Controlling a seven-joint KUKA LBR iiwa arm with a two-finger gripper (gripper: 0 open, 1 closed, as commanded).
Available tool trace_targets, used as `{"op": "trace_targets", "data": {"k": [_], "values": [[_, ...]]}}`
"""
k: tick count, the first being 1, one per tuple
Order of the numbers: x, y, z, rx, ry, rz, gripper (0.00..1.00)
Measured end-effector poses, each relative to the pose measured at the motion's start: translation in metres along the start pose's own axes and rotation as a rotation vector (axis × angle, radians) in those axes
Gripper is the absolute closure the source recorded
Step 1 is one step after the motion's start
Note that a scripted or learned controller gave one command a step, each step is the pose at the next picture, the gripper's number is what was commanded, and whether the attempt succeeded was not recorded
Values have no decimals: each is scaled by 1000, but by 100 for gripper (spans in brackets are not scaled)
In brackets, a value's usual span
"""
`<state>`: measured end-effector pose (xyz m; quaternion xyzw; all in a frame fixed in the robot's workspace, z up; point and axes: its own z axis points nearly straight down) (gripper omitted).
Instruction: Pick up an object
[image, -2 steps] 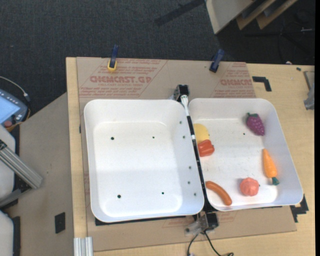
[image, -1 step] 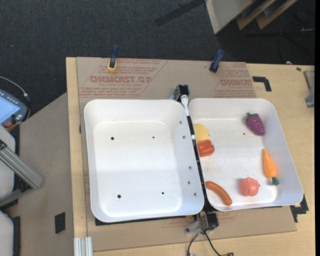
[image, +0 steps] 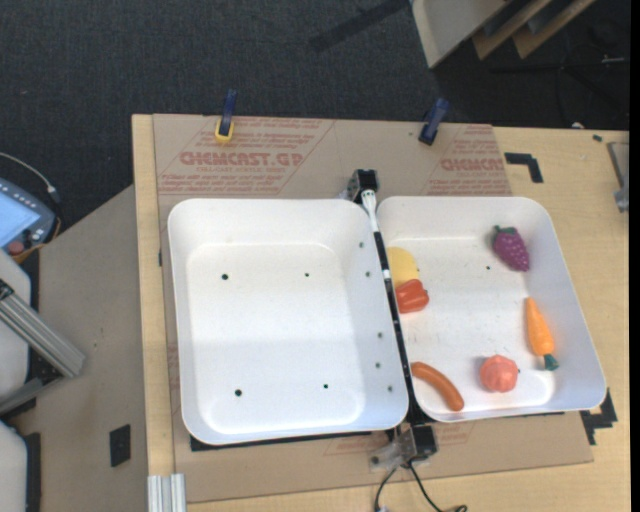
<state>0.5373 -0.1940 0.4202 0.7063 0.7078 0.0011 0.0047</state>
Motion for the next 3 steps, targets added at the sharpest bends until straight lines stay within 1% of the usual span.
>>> {"op": "trace_targets", "data": {"k": [3], "values": [[-1, 3, -32, -13, -9, -3, 100]]}}
